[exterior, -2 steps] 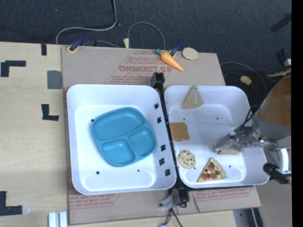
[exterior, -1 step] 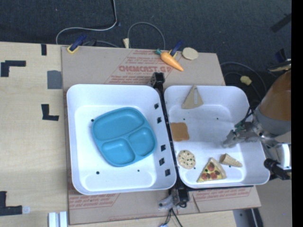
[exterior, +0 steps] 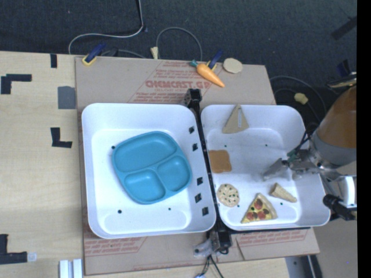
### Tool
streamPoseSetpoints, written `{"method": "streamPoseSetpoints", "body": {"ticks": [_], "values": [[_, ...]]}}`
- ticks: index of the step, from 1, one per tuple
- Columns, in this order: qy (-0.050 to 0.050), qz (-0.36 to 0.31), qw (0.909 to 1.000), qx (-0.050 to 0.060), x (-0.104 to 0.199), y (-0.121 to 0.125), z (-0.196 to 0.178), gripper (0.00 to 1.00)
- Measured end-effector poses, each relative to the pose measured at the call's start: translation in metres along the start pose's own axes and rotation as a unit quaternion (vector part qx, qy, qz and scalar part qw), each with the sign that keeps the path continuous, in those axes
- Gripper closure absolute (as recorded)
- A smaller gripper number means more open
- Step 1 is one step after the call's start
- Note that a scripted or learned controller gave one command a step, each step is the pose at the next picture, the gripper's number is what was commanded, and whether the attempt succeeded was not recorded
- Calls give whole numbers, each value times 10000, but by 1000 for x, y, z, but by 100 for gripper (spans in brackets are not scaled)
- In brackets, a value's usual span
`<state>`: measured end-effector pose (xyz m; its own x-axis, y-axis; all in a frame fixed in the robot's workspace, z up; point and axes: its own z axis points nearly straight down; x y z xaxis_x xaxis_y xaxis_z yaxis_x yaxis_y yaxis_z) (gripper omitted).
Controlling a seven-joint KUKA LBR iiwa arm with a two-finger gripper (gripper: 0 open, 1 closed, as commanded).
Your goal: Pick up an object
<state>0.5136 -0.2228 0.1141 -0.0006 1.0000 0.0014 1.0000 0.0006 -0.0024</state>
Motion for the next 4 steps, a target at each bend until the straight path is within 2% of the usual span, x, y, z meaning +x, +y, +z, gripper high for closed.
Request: {"method": "streamPoseSetpoints", "body": {"ticks": [1,2,3,4], "values": [[-23,-33,10000,-32,69,50,29,0],[-19,11,10000,-54,5,17,26,0],[-32,-29,10000,-48,91,82,27,0],[-60,3,10000,-44,119,127,27,0]]}}
